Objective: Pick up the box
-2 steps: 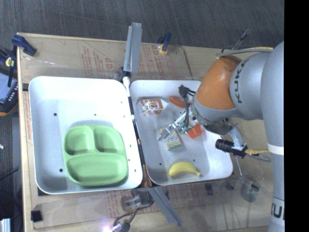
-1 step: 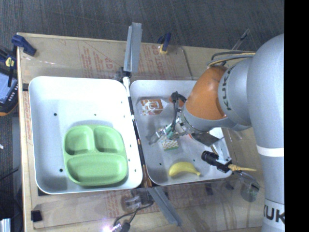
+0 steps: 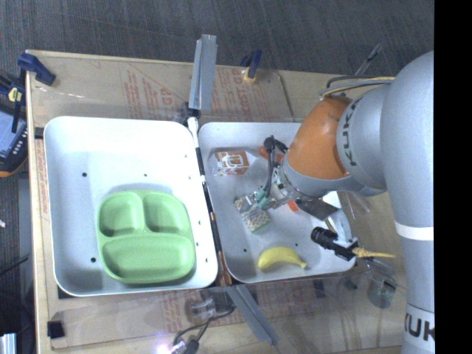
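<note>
The box [image 3: 231, 161] is small, white with an orange print, and lies flat near the back left of the right bin [image 3: 221, 253]. My gripper [image 3: 260, 199] hangs low over the middle of that bin, a little in front of the box and to its right, apart from it. Right under the gripper's tip lies a small checkered packet [image 3: 256, 219]. The orange-banded wrist [image 3: 318, 150] hides the bin's right part.
A yellow banana [image 3: 280, 258] lies near the right bin's front wall. A green divided tray [image 3: 146, 236] sits in the left bin [image 3: 66, 139]. The wall between the bins runs just left of the box.
</note>
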Controlling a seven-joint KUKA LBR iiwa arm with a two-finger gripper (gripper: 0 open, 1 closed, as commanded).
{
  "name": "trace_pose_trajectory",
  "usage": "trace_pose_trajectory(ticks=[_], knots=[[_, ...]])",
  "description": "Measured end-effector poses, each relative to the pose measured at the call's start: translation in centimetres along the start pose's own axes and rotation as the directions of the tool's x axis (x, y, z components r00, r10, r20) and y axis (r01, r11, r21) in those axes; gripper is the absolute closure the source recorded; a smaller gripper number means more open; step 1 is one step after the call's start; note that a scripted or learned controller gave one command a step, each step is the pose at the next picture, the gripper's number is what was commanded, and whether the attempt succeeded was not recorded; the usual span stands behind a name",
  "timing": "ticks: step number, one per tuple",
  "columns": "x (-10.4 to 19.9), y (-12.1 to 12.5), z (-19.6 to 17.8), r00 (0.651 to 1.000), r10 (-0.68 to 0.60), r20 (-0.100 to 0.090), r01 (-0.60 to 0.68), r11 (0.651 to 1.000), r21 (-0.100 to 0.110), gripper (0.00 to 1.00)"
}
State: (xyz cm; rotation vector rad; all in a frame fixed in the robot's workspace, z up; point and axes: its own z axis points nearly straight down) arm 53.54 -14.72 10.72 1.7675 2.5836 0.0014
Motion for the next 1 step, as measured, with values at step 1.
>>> trace_pose_trajectory(ticks=[1], knots=[[7.62, 1.24, -15.90, 1.000, 0.029, -0.009, -0.029, 1.000, 0.006, 1.00]])
